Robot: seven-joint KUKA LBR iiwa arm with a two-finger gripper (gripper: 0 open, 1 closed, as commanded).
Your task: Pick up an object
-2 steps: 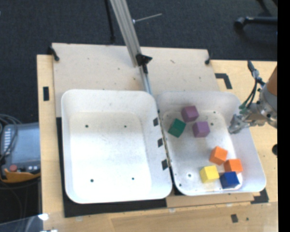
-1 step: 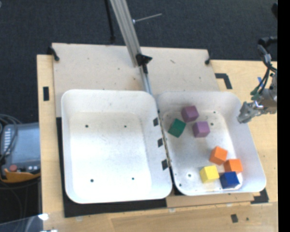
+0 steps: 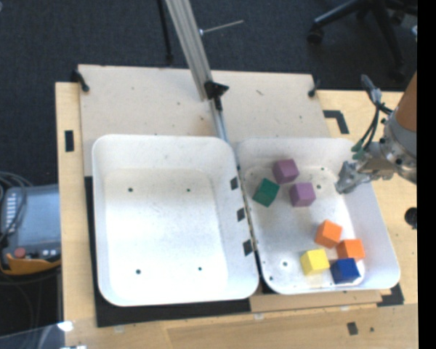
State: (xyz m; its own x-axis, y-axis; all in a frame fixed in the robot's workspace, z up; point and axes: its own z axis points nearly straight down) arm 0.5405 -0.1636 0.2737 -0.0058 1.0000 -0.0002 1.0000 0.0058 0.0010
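The right bin (image 3: pixel 363 217) holds several small cubes. Two purple cubes (image 3: pixel 285 170) (image 3: pixel 301 193) and a green cube (image 3: pixel 266 192) lie in its upper left part. Two orange cubes (image 3: pixel 328 233) (image 3: pixel 351 249), a yellow cube (image 3: pixel 314 261) and a blue cube (image 3: pixel 344 270) cluster near its lower right corner. My gripper (image 3: pixel 346 179) hangs over the bin's upper right part, right of the purple cubes and apart from them. Nothing shows between its fingers.
The left bin (image 3: pixel 167 217) sits beside the right one, a dark divider between them. A slanted metal pole (image 3: pixel 192 42) rises behind the bins. A grey device with cables (image 3: pixel 22 227) sits off the bench's left edge.
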